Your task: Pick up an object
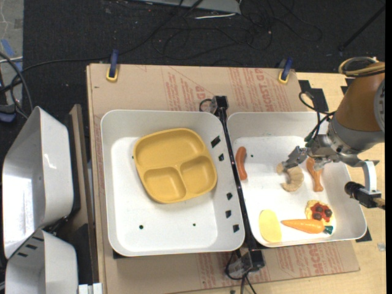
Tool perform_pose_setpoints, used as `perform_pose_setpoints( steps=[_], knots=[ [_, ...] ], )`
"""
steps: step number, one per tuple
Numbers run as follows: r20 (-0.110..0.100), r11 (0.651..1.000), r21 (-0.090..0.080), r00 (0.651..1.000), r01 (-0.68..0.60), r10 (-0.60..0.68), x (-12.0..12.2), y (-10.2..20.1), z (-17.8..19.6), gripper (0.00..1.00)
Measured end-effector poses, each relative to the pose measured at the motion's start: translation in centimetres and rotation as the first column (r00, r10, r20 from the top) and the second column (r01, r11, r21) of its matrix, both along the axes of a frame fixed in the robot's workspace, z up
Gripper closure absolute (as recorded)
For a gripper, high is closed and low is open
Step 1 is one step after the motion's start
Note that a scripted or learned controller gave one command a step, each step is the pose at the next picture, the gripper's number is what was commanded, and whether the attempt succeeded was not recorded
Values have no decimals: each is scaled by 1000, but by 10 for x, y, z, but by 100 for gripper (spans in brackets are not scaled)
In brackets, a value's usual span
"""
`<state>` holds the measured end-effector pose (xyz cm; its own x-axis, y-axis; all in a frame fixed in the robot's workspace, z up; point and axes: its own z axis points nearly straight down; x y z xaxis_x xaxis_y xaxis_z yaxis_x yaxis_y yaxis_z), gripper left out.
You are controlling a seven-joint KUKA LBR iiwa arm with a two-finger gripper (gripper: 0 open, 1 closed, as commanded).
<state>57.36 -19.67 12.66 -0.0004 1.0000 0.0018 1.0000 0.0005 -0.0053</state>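
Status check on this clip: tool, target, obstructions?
Tool low in right bin, over beige piece and orange piece. Nothing visibly gripped. Hot dog, carrot lie apart.

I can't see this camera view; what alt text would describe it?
A robot arm's gripper hangs over the right bin, above toy food: a sausage, a carrot and other pieces. The left bin holds a yellow divided plate.

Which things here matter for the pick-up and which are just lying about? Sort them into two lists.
For the job:
tool, low in the right bin
beige lump beside it
orange curved piece
sausage
carrot
yellow oval
pizza slice

Lying about:
yellow divided plate in the left bin
clamps
cables
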Motion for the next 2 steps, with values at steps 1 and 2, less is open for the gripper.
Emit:
perform_pose_setpoints(
  steps=[1,2],
  knots=[
    [7,1000,-3,1000,1,-1,2,-1,14,100],
    [13,1000,-4,1000,-3,4,13,2,72,100]
  ],
)
